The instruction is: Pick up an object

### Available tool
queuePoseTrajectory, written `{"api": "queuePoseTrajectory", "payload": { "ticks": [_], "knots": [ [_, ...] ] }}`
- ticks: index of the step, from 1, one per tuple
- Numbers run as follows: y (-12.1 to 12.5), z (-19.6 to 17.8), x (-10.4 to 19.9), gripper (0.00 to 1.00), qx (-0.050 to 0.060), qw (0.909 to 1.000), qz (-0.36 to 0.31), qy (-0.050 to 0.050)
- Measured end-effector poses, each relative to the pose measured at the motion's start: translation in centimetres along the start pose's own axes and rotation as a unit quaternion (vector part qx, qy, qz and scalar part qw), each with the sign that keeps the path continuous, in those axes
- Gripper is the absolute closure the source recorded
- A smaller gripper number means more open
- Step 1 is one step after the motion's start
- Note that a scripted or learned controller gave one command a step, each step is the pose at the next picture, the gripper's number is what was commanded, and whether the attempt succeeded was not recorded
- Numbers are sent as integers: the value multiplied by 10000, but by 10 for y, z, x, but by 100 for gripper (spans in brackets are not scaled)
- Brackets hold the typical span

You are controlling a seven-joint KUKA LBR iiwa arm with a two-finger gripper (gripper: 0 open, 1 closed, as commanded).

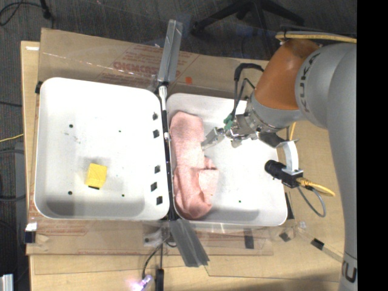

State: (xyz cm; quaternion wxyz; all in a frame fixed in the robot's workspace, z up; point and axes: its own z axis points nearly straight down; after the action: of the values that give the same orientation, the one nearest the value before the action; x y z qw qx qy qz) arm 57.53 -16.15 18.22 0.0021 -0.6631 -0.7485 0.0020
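Pink cloth (189, 165) lies bunched along the left wall of the right bin (262, 206), stretching from the far end toward the near end, where it folds over into a thicker lump. It rests flat on the bin floor, touching the divider side and not lifted.

Just right of the cloth's far half hangs the tool (213, 138) of the grey arm (321, 71), which reaches in from the right, its orange band bulging above the wrist. The tool's metal tip points left toward the cloth and sits near its edge — whether it touches the fabric cannot be told. How far the tool is open cannot be told either, and nothing can be seen held in it.

A black plug with a yellow cable (303, 183) hangs off the arm over the right rim of the same bin, beside a short white strap.

In the left bin (54, 102) a small yellow block (96, 176) sits alone on the floor toward the near left — well apart from the cloth and the tool. A grey bar (168, 53) runs along the seam between the two bins, tilting away at the far end. Both bins rest on brown cardboard (109, 56) spread over the counter (27, 59).
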Motion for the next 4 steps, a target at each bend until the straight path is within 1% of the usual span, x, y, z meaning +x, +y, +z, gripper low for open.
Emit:
{"api": "queuePoseTrajectory", "payload": {
  "ticks": [1,2,3,4],
  "knots": [
    [47,90,-15,0,-25,10000,22,-4],
    [86,88,24,0,-24,9992,395,-26],
    [86,78,26,100,-16,9993,364,-11],
    [86,78,26,0,-16,9993,364,-13]
  ]
}}
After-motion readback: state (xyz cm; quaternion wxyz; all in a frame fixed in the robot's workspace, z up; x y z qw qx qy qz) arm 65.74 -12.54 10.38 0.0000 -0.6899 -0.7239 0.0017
